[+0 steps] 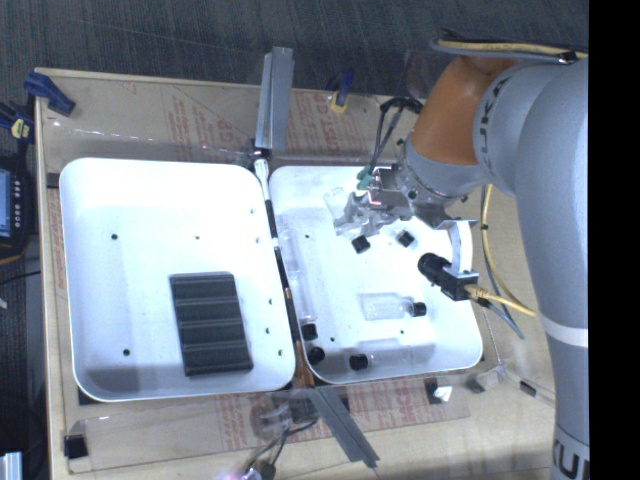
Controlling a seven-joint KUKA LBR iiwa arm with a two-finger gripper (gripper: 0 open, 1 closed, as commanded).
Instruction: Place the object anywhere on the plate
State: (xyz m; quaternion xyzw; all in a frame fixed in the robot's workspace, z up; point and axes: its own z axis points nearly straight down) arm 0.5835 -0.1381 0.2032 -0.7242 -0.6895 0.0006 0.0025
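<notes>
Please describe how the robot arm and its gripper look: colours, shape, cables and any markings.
The arm is thick and rounded, mostly grey, with an orange band above the wrist. Black and yellow cables run along it near the wrist. The gripper is a small metallic assembly with black parts. White lettering shows on the arm's lower edge, too cropped to read.

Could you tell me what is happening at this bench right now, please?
The grey KUKA arm reaches in from the right, with its tool over the upper part of the right bin. A clear bottle with a dark cap lies on that bin's floor, below the tool and apart from it. In the left bin, a dark ribbed plate lies flat with nothing on it, so the placing is not yet done.
</notes>
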